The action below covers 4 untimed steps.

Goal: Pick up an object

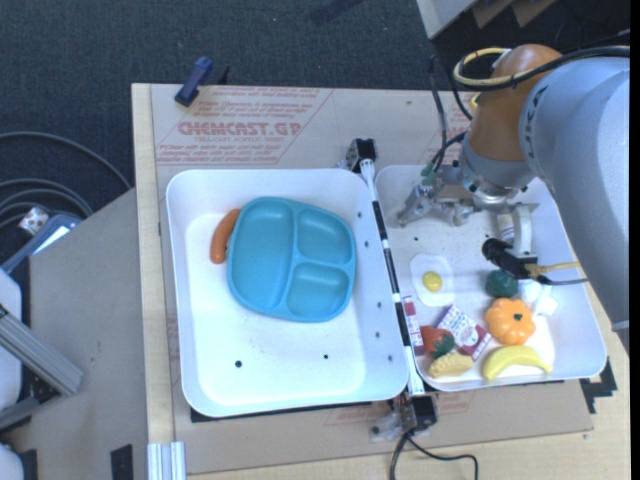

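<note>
Fingers (437, 208) of the grey gripper sit splayed apart w/ nothing between them, low over the bare far end of the right white bin (400, 183). Toy fried egg (432, 280) lies just nearer; orange plastic pumpkin (510, 320), yellow banana (515, 362) at the near end. Left white bin (190, 268) carries a blue divided plate (292, 258).

My arm (590, 118): bulky grey shell, orange band (505, 98) above wrist, yellow and black cables looped there, small metal pincer (437, 206).
</note>
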### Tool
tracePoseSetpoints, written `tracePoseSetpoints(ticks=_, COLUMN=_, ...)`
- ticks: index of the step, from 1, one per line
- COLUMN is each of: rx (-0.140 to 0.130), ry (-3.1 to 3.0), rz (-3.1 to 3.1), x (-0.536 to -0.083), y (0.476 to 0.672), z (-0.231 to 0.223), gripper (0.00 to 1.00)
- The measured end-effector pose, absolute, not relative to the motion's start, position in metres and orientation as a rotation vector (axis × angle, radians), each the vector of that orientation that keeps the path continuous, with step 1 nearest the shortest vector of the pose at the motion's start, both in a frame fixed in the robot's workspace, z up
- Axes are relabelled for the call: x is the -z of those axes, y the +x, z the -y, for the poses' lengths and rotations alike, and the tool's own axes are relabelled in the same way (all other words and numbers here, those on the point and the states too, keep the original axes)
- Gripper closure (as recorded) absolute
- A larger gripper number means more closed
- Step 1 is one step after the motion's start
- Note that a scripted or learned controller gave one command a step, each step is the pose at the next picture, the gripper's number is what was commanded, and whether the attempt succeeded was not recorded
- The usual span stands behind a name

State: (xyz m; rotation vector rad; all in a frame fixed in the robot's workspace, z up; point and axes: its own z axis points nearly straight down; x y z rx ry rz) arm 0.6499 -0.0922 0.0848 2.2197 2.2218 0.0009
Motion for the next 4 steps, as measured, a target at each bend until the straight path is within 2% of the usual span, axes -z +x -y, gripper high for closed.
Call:
tracePoseSetpoints(ticks=1, rx=0.002, ry=2.224, rz=-2.222, x=-0.084, y=0.6, z=0.099, gripper=0.0)
tracePoseSetpoints(ticks=3, rx=-0.001, ry=2.219, rz=-2.222, x=-0.085, y=0.667, z=0.095, gripper=0.0)
tracePoseSetpoints(ticks=4, rx=0.001, ry=2.224, rz=-2.222, x=-0.084, y=0.575, z=0.097, gripper=0.0)
